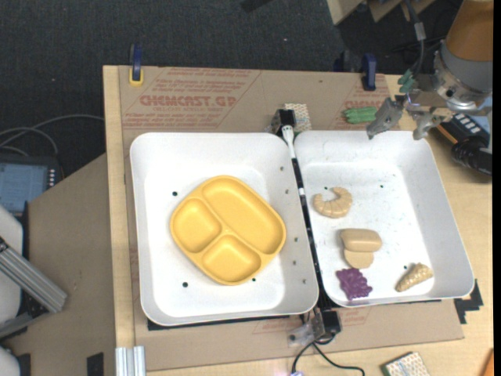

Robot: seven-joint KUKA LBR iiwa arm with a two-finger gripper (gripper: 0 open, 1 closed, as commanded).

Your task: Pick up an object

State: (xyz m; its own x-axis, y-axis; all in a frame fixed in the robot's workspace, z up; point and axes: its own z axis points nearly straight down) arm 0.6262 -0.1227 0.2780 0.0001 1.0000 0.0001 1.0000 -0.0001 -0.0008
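Above right bin's far edge: end effector spread, empty; croissant well below-left.

Bench surroundings, seen from above

A brown board printed with red lettering lay on the tabletop; blue clamps gripped its far edge, a green item rested near the back, and dark carpet lay beyond

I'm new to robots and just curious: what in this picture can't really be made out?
- Arm: cut off by the top and right edges in the camera view.
- Green object behind the right bin: too small to identify.
- Patterned item: cut off by the bottom edge.
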